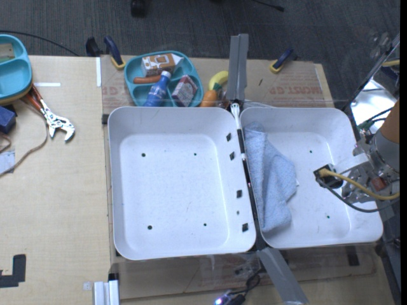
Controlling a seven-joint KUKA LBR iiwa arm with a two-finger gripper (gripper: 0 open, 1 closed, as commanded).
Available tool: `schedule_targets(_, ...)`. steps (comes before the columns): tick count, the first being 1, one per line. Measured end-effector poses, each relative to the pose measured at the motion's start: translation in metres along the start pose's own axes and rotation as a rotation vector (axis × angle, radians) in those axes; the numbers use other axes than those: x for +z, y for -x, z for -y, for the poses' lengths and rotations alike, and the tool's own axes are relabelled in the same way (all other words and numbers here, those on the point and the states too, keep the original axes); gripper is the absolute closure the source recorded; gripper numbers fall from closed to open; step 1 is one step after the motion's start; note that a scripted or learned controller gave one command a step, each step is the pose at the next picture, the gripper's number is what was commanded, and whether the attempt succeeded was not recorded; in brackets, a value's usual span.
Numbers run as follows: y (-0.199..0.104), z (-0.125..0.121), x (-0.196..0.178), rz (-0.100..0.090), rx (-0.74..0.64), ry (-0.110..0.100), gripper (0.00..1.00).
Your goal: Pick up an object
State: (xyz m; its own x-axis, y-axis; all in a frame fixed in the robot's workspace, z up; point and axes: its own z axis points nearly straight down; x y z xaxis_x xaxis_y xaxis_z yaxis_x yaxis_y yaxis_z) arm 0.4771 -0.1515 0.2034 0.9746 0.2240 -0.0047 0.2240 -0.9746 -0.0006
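Obliquely from above: two white bins stand side by side on the table. The grey-blue cloth [270, 183], the only loose thing visible in either bin, lies crumpled in the right bin [299, 112], against the wall it shares with the left bin [172, 112]. Its long axis runs from the far rim toward the near rim, parallel to that shared wall. The bulkiest fold sits about midway along, on the side facing the arm. The gripper [372, 184] hangs at the right bin's opposite side, near the outer wall, apart from the cloth, with bare bin floor between them. Whether the jaws are spread or pressed together cannot be told at this angle. Judged from this layout, the coming move is a traverse toward the view's left, across the cloth's short axis, then a descent onto the raised fold. The cloth is not yet gripped.
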Motion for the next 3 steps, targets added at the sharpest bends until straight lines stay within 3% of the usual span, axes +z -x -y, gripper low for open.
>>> schedule_targets(1, -0.027, 0.116, -0.032, -0.001, -0.384, 0.001, 1.00)
schedule_targets(2, -0.018, 0.079, -0.033, 0.001, -0.834, 0.000, 1.00)
schedule_targets(3, -0.004, 0.018, -0.048, -0.001, -1.154, 0.003, 1.00)
